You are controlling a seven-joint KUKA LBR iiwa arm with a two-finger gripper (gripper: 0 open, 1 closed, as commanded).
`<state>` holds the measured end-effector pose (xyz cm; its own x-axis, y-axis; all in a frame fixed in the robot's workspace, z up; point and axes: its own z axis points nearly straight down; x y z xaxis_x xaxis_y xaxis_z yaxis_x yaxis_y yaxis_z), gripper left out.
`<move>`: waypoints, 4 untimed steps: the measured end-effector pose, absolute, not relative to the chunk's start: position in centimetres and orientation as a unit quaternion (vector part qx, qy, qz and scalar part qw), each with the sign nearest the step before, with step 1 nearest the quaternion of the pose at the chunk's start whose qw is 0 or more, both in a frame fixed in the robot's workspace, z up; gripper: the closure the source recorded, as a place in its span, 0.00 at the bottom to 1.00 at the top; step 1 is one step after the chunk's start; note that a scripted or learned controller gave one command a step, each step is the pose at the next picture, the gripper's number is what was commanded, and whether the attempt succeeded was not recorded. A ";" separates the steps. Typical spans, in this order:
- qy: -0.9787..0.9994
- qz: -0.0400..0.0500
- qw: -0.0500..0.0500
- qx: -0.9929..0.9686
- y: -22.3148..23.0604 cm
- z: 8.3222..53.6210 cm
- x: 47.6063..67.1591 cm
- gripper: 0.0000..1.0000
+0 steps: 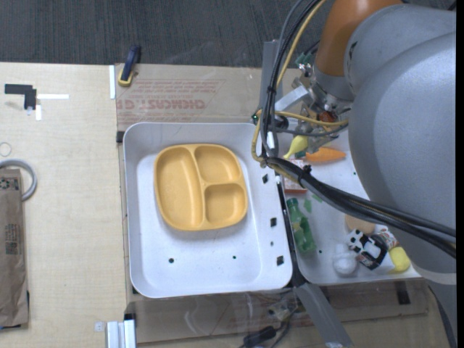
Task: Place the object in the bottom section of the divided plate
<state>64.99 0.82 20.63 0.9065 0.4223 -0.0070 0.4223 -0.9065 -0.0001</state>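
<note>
Spanning the wooden surface (58, 194) — two white bins (141, 216); yellow divided plate (201, 186) in left bin. End effector (304, 133) over right bin — opening cannot be told.

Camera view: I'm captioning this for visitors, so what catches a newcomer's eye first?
The bulky grey arm with its orange band looms over the right bin, above small toys there. Next comes the yellow divided plate, lying in the left white bin.

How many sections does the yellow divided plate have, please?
3: a long section on the left side of the divided plate, a smaller section at its upper right, and another at its lower right. All are in full view.
</note>
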 end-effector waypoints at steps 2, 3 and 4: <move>0.362 -0.004 0.000 0.932 -1.5 34.4 56.4 1.00; 0.195 -0.004 0.001 0.981 -1.0 33.8 55.3 1.00; 0.195 -0.004 0.001 0.981 -1.0 33.8 55.3 0.00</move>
